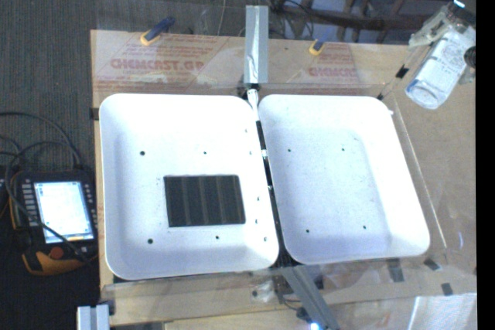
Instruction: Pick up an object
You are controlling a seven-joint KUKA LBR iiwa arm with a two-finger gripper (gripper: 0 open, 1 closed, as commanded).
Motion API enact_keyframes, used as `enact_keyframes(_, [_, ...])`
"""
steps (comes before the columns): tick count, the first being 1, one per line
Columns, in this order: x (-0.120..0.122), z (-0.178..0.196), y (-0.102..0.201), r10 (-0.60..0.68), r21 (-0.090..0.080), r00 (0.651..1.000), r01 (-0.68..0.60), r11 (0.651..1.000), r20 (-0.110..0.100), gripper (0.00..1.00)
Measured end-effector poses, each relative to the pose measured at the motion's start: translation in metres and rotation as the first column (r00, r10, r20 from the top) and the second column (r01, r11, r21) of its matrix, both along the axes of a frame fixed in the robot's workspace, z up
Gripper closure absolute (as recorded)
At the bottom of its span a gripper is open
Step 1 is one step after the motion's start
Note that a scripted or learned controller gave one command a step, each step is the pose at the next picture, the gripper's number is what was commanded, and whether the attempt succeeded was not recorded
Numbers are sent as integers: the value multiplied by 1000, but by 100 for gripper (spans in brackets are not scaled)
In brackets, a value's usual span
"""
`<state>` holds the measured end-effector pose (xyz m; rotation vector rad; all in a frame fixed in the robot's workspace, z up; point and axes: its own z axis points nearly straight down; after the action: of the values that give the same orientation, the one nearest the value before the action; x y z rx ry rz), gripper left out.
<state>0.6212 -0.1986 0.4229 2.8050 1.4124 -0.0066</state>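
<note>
A clear plastic bottle (435, 81) hangs in the air at the top right, beyond the right bin's far corner and high above the bench. My gripper (452, 35) reaches in from the right edge and is shut on the bottle's upper part, with a pale finger (428, 30) showing on its left side. The rest of the arm is cut off by the frame. A flat black ribbed rectangle (204, 199) lies on the floor of the left bin (124, 166), toward its near side.
The right bin (340, 166) sits beside the left one, with a metal post (256, 42) rising behind the seam between them. A lit handheld screen (60, 211) with cables lies on the floor at left. Two clamps (157, 29) hold the board's far edge.
</note>
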Motion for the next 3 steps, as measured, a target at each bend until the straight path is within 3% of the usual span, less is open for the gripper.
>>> enact_keyframes(1, [-11,10,-9,-272,-1,962,272,962,0,0])
enact_keyframes(2, [-80,-85,19,-432,1,902,432,902,-1,0])
enact_keyframes(3, [-80,-78,20,-429,2,903,429,903,-6,100])
